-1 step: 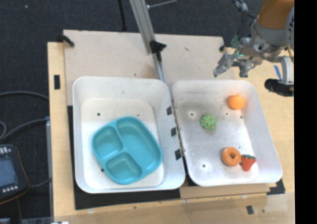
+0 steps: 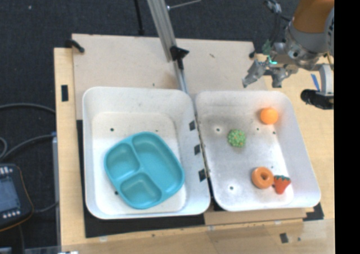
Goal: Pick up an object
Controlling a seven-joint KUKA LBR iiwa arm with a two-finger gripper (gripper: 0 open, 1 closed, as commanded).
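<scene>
Orange ball (image 2: 269,116) in right bin (image 2: 301,152) | end effector (image 2: 265,73) above rim | no readable writing

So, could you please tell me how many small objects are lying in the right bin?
4: an orange ball at the back, a green ball mid-bin, a doughnut and a strawberry touching, front right.

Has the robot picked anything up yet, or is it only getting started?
Nothing looks done yet. The gripper hangs above the far edge of the right bin, with nothing seen in it. The orange ball, green ball, doughnut and strawberry all lie on that bin's floor, and the blue tray sits in the left bin. Reaching down, gripping and lifting are all left.
</scene>
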